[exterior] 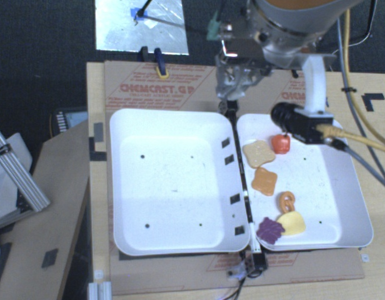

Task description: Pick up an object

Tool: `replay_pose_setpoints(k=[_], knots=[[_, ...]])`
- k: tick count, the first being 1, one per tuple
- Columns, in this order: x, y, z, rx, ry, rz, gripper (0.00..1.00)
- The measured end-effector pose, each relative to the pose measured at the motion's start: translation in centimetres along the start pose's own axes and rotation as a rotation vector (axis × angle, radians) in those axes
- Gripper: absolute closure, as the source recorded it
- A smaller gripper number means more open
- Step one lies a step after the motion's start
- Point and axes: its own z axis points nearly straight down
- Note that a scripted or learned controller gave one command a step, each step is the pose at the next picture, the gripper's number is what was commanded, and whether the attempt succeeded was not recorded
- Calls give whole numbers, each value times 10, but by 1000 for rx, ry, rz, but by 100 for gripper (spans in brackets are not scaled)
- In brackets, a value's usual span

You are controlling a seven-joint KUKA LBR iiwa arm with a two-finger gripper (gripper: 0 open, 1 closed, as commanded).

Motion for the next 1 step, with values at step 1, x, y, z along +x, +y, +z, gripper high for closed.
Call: replay_pose_setpoints(k=[1], knots=[[-2,2,-11,-4,1,3,100]])
